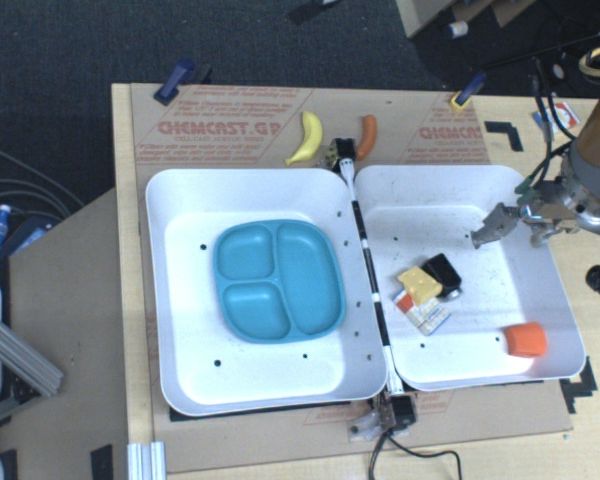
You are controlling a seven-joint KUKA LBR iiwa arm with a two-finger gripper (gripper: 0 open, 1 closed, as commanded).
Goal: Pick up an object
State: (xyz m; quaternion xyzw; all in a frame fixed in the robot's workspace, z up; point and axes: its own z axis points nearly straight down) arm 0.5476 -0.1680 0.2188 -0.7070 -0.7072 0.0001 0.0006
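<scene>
In the right bin (450,183) a yellow block (419,284) lies against a black object (442,271), with a small red and white packet (425,313) just below them. Near that bin's front right corner sits an orange object (526,340). My gripper (510,230) hangs over the bin's far right part, up and to the right of the yellow block and apart from every object. It is open with nothing between its fingers.
The left bin (180,208) holds a blue divided plate (278,279). A yellow banana (306,138) and an orange carrot-like item (366,136) lie on the board behind the bins. Clamps and cables sit at the bench edges.
</scene>
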